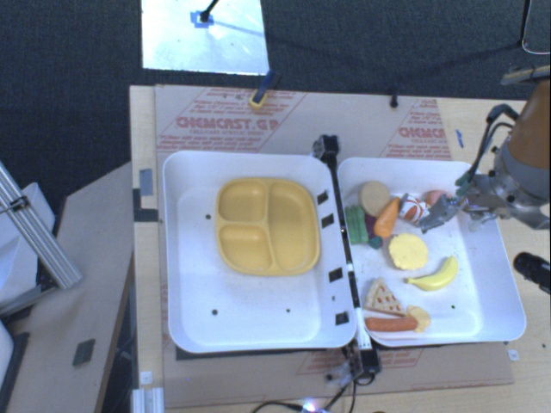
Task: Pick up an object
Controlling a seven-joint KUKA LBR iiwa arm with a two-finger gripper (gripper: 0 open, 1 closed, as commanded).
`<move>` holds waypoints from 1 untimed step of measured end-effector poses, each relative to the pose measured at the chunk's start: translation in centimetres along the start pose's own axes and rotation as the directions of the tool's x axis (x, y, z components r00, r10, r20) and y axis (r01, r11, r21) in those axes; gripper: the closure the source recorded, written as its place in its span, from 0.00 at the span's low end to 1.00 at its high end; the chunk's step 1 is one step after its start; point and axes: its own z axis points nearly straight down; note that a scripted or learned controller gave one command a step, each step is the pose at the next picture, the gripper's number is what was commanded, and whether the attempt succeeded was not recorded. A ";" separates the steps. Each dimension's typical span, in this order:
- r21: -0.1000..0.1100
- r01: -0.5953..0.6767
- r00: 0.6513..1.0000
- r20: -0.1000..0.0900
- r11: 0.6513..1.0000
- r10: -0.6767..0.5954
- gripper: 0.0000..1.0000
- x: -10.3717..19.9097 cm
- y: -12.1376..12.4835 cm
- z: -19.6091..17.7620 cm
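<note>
The right bin (499,312) holds several toy foods. Among them are a carrot (387,217), a beige round piece (374,196), a white and orange ball (414,206), a yellow disc (408,251), a banana (436,274), a pizza slice (383,298) and a red sausage (386,323). My gripper (453,220) hangs over the upper right part of this bin, just right of the ball and above the banana. Its fingers (433,218) stand open with nothing between them.
The left bin (185,299) carries a yellow divided plate (267,226). A green piece (355,224) and a purple piece (371,227) lie by the divider between the bins. Bare bin floor shows at the right bin's lower right.
</note>
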 end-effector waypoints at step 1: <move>-0.010 0.002 1.000 0.002 1.000 -0.002 0.00 0.0 0.2 -0.5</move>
